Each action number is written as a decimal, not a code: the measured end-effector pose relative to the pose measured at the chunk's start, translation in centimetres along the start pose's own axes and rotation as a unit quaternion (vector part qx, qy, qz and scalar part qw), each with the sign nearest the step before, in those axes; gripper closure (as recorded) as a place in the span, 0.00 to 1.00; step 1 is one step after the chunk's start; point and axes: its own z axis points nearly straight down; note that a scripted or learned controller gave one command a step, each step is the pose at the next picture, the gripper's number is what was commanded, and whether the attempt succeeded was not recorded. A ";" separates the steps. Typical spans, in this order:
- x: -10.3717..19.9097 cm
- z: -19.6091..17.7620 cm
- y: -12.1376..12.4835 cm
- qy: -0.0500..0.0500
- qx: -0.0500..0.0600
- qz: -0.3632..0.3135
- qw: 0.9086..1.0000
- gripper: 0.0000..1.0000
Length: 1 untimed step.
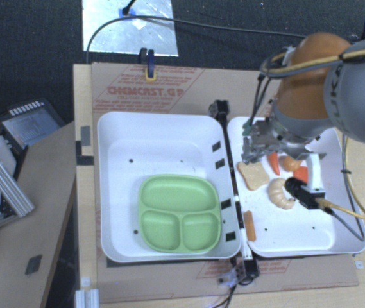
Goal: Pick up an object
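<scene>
The right bin (pixel 297 239) holds several play-food pieces. A tan toast slice (pixel 253 174) lies near its left wall, with a pale croissant (pixel 280 194) just right of it. An orange carrot piece (pixel 274 163), a rounded orange piece (pixel 291 163) and a red piece (pixel 301 173) sit close together behind the croissant. A thin brown stick (pixel 249 226) lies along the left wall near the front. My gripper (pixel 253 148) hangs low over the bin's back left part, just above the toast slice. The arm hides the bin's back right part.
The left bin (pixel 121 140) holds a green divided plate (pixel 179 212) in its front right part. Black clips line the rim between the two bins (pixel 227 172). A cardboard sheet (pixel 147 85) lies under both bins.
</scene>
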 end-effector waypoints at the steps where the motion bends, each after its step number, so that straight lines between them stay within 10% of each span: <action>1: 5.5 -0.6 -1.9 0.000 -0.001 -0.001 1.000 1.00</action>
